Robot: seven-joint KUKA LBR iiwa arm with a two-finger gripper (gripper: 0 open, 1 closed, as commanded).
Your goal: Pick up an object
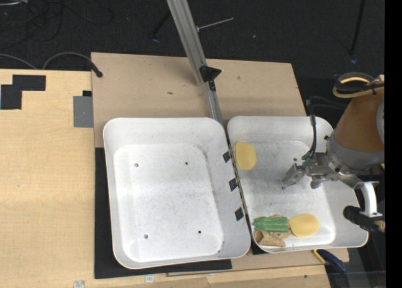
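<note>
My gripper hangs over the middle of the right bin, reaching in from the right, with nothing visible between its fingers. A yellow oval piece lies at the bin's left wall, left of the gripper. At the bin's near edge sit a green ridged object, a tan piece beneath it, and a round yellow object beside them, all below the gripper and apart from it.
The left bin lies beside the right one, joined by black clips. A slanted metal rail rises behind the bins. The arm's orange and grey body fills the right side.
</note>
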